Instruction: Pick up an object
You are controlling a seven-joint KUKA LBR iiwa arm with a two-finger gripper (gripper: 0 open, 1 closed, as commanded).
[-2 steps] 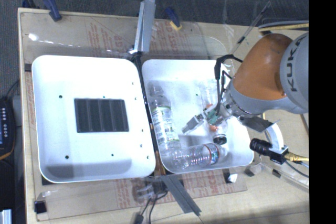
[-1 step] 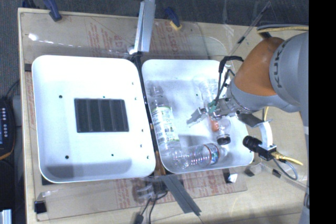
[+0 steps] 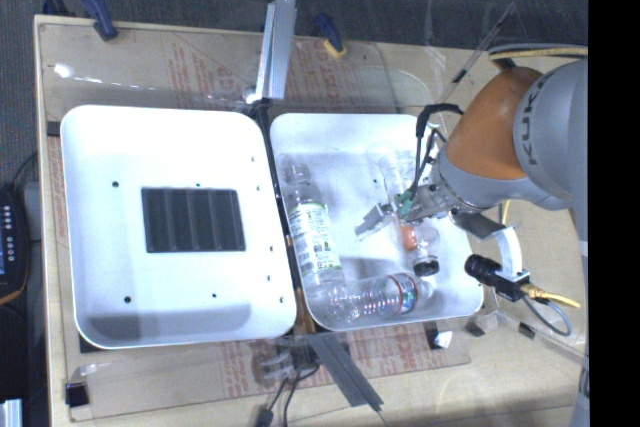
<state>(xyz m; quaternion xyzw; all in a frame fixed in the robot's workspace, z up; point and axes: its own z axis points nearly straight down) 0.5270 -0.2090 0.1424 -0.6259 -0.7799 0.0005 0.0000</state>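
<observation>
Since the jaws sit low in the right bin, right of the frame's centre and amid a crowd of clear plastic, the chief risk is a closing on nothing; whether they stand wide or narrow I cannot tell, for glare and the wrist blur them, and nothing visibly sits between them. The likeliest target is the small vial with an orange band and black cap, just below and right of the jaws; it looks light and slick, so I judge a glancing touch could send it rolling toward the bin's right wall. A crumpled clear wrapper lies just above the jaws; it could snag or be pinched instead, and would probably slip free on the lift. Transparency is a hazard too; edges are hard to find, so the descent may land between things.

Other things crowd the bin; a labelled bottle lies along its left wall, well apart from the jaws, and a second bottle lies crosswise along the lower edge, near the vial; the latter narrows the room for a sideways approach from below. The arm enters at the right, its black fitting and cables hanging over the bin's lower right corner. The left bin holds a dark slatted panel; blue clamps and a metal bar stand at the table's upper edge, out of the way.
</observation>
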